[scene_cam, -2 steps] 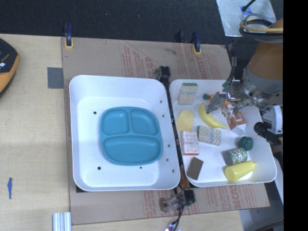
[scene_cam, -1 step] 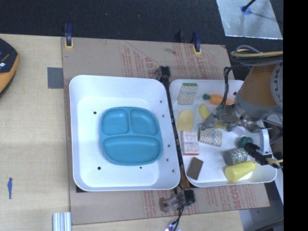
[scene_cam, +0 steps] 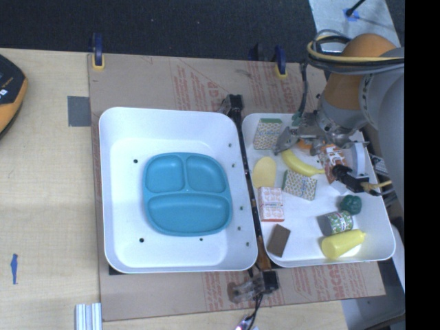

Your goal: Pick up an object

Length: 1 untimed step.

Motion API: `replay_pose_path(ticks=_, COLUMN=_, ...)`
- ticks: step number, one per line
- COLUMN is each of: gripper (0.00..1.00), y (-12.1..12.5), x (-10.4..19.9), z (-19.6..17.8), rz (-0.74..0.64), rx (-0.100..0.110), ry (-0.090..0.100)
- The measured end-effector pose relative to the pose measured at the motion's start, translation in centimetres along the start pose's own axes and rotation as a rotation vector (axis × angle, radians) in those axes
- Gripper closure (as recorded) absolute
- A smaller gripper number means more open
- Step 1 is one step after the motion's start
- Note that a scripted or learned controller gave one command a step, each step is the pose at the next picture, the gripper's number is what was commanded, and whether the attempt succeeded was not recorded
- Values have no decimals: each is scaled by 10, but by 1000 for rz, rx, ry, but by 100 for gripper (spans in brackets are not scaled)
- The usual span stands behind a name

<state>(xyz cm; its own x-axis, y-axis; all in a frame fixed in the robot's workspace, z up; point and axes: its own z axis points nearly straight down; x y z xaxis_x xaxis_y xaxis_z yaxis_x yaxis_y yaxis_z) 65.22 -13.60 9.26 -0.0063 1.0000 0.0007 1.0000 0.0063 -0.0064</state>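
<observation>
Grey claw (scene_cam: 294,137) | above banana (scene_cam: 300,163) | right bin (scene_cam: 379,243)

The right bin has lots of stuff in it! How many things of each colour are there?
In the right bin, as far as the gripper lets me see:
Yellow: 3 (banana, pale piece, yellow bottle)
Green: 4 (two patterned packets, dark green lump, green can)
Red and white: 1 (box)
Brown: 1 (block)
Total: 9

Blue divided plate (scene_cam: 187,193) centered in left white bin (scene_cam: 117,126); blue clamps (scene_cam: 98,49) behind.
</observation>
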Motion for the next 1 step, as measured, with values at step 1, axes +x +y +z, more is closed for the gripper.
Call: replay_pose_path(ticks=1, gripper=100, y=-2, x=-2, z=-10, rz=0, rx=0, ry=-1)
